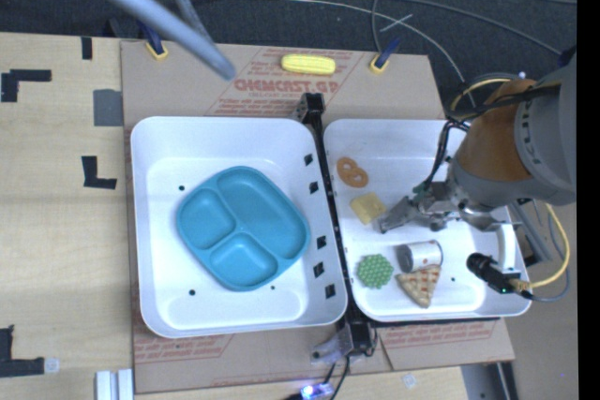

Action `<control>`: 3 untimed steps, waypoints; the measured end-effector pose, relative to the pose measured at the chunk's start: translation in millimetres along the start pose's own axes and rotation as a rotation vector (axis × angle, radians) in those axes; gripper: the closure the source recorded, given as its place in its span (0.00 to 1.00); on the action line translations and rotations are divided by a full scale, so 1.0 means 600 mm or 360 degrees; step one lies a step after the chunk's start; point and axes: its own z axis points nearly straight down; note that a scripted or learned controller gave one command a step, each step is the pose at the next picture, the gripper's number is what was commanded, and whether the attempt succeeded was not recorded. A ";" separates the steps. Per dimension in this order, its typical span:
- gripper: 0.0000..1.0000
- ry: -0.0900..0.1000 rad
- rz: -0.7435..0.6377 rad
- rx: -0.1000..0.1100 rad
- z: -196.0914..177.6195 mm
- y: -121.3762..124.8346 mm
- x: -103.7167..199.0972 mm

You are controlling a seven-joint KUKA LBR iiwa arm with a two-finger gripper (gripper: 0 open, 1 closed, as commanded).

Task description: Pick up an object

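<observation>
Pick not yet done. Tool point(389, 222) low in right bin point(394, 128), just beside yellow block point(367, 208); finger state impossible to tell. No object seen held. Grasp and lift remaining.

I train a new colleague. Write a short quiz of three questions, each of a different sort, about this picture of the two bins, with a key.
1. True or false: the blue divided plate lies in the left bin.
2. Which item lies closest to the gripper? A pretzel; B yellow block; C green ball.
3. Fill in: the pizza slice lies in the ____ bin.

Key: 1 true; 2 B; 3 right.
</observation>
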 end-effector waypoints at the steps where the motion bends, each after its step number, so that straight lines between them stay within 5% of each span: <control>1: 1.00 -0.0003 0.0000 -0.0006 -0.021 0.002 -0.001; 3: 1.00 0.0002 0.0000 -0.0004 -0.184 0.030 -0.011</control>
